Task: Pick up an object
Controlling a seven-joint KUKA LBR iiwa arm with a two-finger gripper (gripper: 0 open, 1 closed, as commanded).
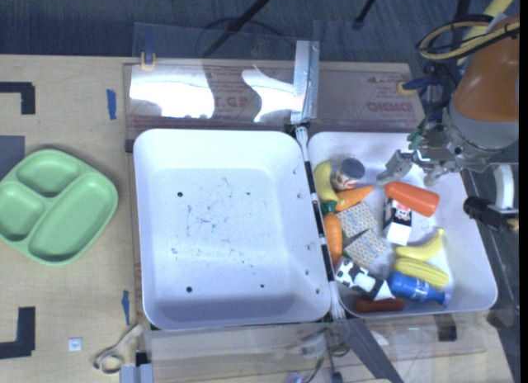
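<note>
Near edge of right bin (pixel 483 290): a blue bottle (pixel 415 288) lying flat, with a black-and-white toy (pixel 356 276) toward the near-left corner. Behind the bottle, a yellow banana (pixel 419 248). Mid-bin: an orange cylinder (pixel 412 197) lying on its side, a carrot (pixel 353 197) and more mixed items packed toward the left wall. Gripper (pixel 426 161) hovers over the far right part of this bin, above the orange cylinder; fingers spread apart, nothing between them, no contact visible. Left bin (pixel 223 224) alongside. Green divided plate (pixel 54 205) at bench's left edge.
</note>
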